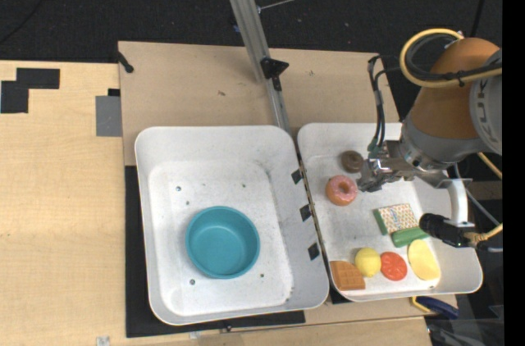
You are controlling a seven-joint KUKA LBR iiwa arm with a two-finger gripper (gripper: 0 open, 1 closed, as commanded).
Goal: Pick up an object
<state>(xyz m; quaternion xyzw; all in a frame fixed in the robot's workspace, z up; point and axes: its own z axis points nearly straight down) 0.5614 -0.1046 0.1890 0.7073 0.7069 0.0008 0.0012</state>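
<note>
Two white bins sat side by side: the left bin held one teal bowl. The right bin held eight small things: one pink doughnut, one brown doughnut, one patterned packet, one green piece, one waffle, one lemon, one tomato, one yellow piece.

Bench bears 2 white bins side by side.

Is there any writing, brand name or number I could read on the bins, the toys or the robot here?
None can be read.
The patterned packet in the right bin has a printed face, but it is too small and blurred to make out.
The teal bowl shows no marking.
</note>
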